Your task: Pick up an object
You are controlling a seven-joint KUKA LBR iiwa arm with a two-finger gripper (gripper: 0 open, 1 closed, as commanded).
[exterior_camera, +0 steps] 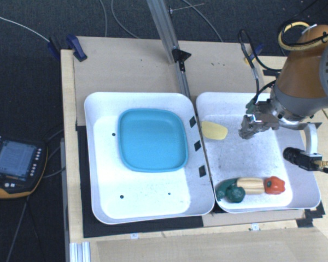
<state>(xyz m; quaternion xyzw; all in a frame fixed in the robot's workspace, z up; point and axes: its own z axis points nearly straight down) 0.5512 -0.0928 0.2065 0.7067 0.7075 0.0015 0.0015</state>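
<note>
The arm is reaching in over the right bin, and its end effector is hanging above that bin's upper half. Whether it is apart or together cannot be told from this slanted view, and nothing is showing in its grip. Taking the right bin as the landmark, a pale yellow piece is lying near its upper left corner, just beside the end effector, while three items are sitting in a row along its near wall: a dark green lump, a tan roll touching it, and a red piece at the roll's far end. A blue plate is resting in the left bin, beyond the landmark's left wall. The step in hand is probably choosing and approaching a target, and the yellow piece is looking like the easiest one, since it is lying alone with bare floor on all sides. Doing it well is likely meaning centring above the piece, coming straight down, and closing across its narrow width. The row by the near wall is looking harder, being crowded together against the wall.
</note>
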